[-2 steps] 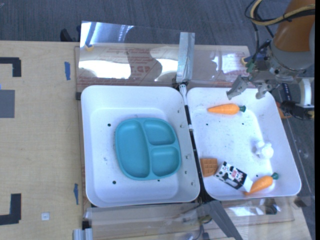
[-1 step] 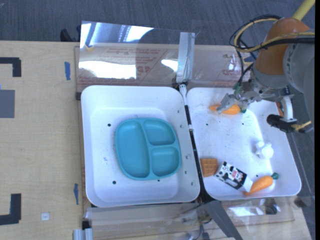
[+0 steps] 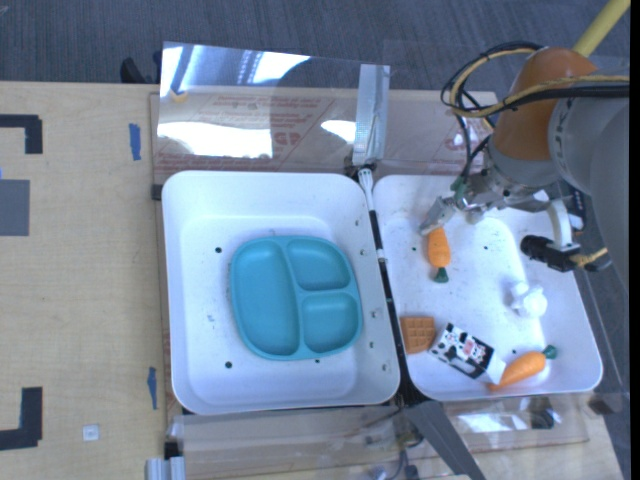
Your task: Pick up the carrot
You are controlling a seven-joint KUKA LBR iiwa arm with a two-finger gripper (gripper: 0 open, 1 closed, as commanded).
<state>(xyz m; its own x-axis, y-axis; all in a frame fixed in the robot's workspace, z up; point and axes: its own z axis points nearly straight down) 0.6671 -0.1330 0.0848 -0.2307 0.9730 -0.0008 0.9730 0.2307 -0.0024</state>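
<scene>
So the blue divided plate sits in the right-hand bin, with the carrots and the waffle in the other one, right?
Not quite. The camera view shows the blue divided plate in the left bin. The two carrots and the waffle lie in the other, right bin, as you said.

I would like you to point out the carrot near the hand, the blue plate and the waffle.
carrot (image 3: 438, 248): camera view, middle of its orange body.
blue plate (image 3: 262, 298): camera view, floor of its big compartment.
waffle (image 3: 418, 334): camera view, centre of its top.
</scene>
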